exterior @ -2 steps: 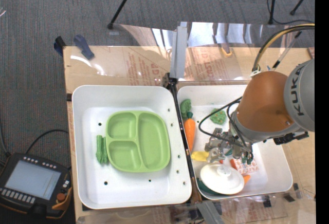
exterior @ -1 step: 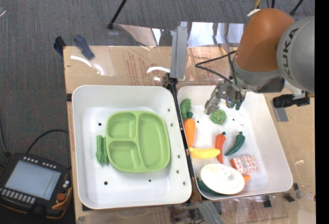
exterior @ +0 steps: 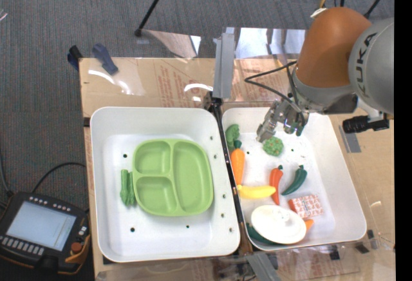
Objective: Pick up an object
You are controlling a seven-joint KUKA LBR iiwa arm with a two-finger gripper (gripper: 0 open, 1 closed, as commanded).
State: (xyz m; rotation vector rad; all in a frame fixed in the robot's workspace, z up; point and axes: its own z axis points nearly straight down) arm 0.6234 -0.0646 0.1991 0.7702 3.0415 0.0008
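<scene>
The arm (exterior: pixel 347 57), grey with an orange band, reached in from the right over the right bin (exterior: pixel 344 176). Its gripper (exterior: pixel 278 131) hung above the bin's upper-left area; whether it was open or closed could not be determined from this view, and nothing was seen held.

Directly below the gripper, apart from it, lay a small green broccoli-like piece (exterior: pixel 273 146), rounded and knobbly, resting on the bin floor. To its left, against the bin's left wall, sat a darker green leafy piece (exterior: pixel 232 134), with an orange carrot (exterior: pixel 237 165) just beneath it, lying lengthwise along the wall. A yellow banana (exterior: pixel 256 192) lay below the carrot, nearly touching it. A red-orange chili pepper (exterior: pixel 276 183) with a green stem stood beside a dark green pepper (exterior: pixel 296 180), the two close but apart. A red-and-white packet (exterior: pixel 308 206) lay toward the bin's lower right. A white round plate (exterior: pixel 278 223) rested at the lower edge, overlying a dark green item whose kind could not be determined.

The left bin (exterior: pixel 103 144) held a light green divided tray (exterior: pixel 172 177) with three compartments, and a green pea pod (exterior: pixel 127 187) just beside the tray's left edge.
</scene>
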